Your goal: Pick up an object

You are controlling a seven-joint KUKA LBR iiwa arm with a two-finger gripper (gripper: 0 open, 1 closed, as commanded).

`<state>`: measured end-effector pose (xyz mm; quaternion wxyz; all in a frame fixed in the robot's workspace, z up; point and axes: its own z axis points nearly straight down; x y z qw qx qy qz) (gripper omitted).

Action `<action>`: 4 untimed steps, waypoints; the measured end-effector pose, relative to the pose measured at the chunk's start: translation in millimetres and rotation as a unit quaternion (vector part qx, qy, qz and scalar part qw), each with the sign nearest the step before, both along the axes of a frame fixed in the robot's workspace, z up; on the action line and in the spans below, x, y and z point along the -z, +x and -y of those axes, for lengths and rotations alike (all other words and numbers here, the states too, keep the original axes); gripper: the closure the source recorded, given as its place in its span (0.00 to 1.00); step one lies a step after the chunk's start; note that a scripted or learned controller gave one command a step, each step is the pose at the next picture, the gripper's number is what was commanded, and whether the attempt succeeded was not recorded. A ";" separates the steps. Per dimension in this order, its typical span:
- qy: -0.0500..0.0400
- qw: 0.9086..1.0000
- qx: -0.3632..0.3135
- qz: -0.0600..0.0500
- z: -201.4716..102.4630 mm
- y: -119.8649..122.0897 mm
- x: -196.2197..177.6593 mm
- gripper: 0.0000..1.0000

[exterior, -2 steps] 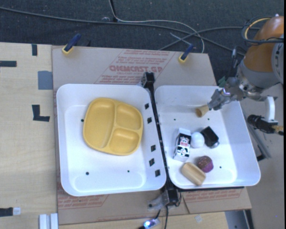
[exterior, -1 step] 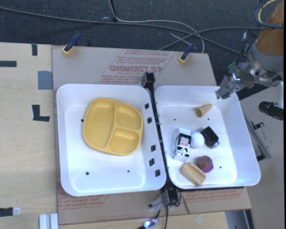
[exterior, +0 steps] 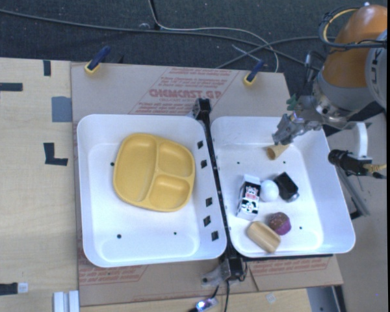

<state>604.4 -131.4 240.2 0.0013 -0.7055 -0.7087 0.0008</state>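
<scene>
Right bin (exterior: pixel 315 174), your working area: gripper (exterior: pixel 287 132) near the far rim, directly above a tan cork-like piece (exterior: pixel 277 151); finger state, you cannot tell. Clustered toward the near wall: cow-print carton (exterior: pixel 249 198), white ball (exterior: pixel 269 190), black block (exterior: pixel 286 186), purple ball (exterior: pixel 280 223), tan roll (exterior: pixel 263 236). Left bin (exterior: pixel 97 194): yellow divided plate (exterior: pixel 153 172).

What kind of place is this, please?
Probably a robotics lab test bench: two white bins sit on a clamped cardboard sheet, loose cables cross the dark floor, and a robot gripper reaches over small toy-like objects.
</scene>
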 end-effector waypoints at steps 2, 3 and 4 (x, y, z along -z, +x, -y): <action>0.000 1.000 -0.001 0.000 -106.1 -28.0 -9.4 1.00; 0.000 1.000 0.000 0.000 -147.3 -45.4 -0.9 1.00; 0.000 1.000 -0.001 0.000 -195.8 -59.2 -1.9 1.00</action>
